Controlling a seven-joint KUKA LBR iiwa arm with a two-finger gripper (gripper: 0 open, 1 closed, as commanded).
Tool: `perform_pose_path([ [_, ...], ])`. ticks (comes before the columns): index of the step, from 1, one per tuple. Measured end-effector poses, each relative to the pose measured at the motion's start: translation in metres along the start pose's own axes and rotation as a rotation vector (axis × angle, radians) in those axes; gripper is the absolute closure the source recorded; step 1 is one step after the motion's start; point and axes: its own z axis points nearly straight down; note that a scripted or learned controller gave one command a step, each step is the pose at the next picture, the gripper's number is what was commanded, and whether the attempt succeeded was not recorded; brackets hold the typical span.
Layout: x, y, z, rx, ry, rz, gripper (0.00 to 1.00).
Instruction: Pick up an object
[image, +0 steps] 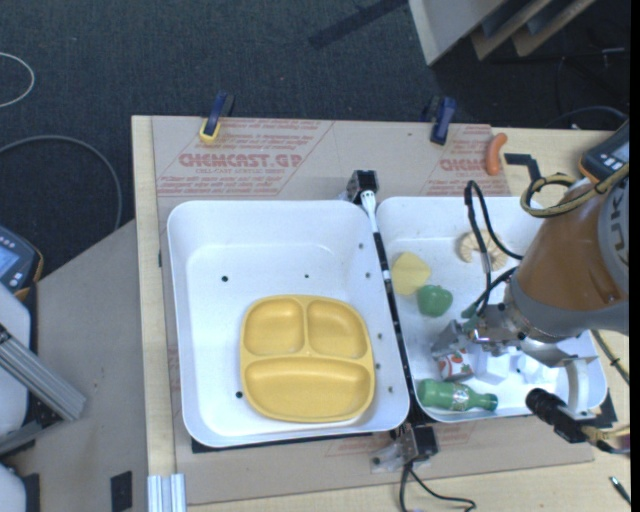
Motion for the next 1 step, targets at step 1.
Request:
perform_pose_path([
  [1, 0.0338, 0.0313, -0.0651, -0.023, -0.005, -0.005, 0.00],
])
